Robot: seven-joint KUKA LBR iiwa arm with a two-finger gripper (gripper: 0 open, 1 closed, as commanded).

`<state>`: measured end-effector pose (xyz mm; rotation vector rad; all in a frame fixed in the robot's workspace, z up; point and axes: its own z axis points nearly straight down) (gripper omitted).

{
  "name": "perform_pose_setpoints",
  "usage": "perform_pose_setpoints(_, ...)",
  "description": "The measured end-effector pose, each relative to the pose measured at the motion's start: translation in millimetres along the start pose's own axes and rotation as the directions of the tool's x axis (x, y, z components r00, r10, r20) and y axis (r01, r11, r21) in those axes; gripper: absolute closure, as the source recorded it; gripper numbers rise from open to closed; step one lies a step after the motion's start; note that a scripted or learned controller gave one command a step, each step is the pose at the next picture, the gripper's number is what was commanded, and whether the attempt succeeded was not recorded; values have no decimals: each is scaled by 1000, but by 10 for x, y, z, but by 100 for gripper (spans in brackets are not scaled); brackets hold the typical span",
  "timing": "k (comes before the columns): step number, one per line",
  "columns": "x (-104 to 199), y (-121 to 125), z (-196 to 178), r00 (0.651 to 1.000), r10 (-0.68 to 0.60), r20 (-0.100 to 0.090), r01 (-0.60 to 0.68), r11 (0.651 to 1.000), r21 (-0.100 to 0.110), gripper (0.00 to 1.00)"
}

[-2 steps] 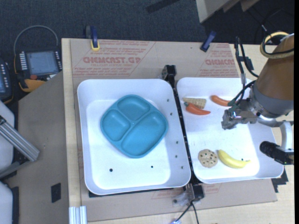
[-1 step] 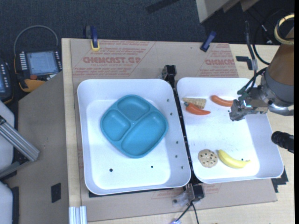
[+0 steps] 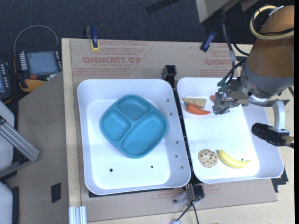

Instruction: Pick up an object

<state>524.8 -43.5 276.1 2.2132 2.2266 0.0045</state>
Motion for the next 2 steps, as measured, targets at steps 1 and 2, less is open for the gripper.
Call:
perform_pose_setpoints(1,499,208,223,1000,0,-1,0,1000,5,100)
perform_pose_setpoints(2,1035,431,406,1000,0,-1,0,1000,2,100)
